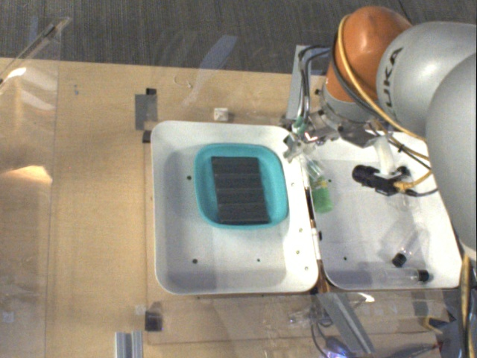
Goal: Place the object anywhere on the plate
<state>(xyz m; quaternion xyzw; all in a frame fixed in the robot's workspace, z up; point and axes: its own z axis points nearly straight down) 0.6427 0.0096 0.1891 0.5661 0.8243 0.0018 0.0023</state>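
A teal plate (277, 192) lies in the left bin (171, 259). On its middle rests a dark grey ridged block (238, 191), lying flat. My gripper (300, 145) hangs over the wall between the two bins, just off the plate's upper right corner and apart from the block. Right below the gripper, a small green object with a clear top (323, 198) lies in the right bin (358, 263) against its left wall. Whether the gripper touches it cannot be made out.
A clear bottle-like item with a black cap (403, 253) lies near the right bin's lower right corner, with a small black piece (423, 276) beside it. The grey arm (425, 66) covers that bin's upper right. Wooden bench surrounds both bins.
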